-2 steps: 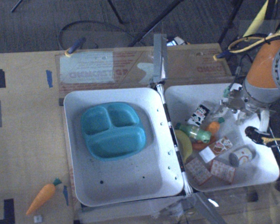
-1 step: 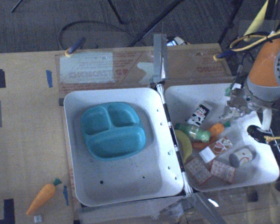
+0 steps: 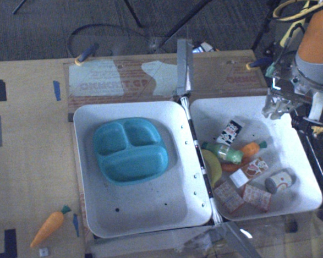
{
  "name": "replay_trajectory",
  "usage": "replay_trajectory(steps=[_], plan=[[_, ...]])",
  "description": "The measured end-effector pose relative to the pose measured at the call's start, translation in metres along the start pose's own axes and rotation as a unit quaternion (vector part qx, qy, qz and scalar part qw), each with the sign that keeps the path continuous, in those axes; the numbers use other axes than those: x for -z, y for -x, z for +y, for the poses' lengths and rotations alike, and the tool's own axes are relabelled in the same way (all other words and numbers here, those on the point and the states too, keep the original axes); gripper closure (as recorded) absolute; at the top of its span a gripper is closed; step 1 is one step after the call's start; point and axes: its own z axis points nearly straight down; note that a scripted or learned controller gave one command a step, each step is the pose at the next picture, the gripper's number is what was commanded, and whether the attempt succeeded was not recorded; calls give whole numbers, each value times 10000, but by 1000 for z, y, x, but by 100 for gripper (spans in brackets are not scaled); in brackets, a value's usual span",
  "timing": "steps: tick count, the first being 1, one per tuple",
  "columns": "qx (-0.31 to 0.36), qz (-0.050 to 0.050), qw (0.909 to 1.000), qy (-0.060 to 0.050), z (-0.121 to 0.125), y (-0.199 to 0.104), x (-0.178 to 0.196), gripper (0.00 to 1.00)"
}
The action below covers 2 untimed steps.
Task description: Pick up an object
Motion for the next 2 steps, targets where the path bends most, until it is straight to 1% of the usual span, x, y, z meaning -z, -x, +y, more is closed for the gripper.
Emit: replay_trajectory(steps=[1, 2], plan=[[-63, 0, 10000, 2, 47, -5, 33, 100], [-251, -1, 9997, 4, 40, -38, 82, 100]])
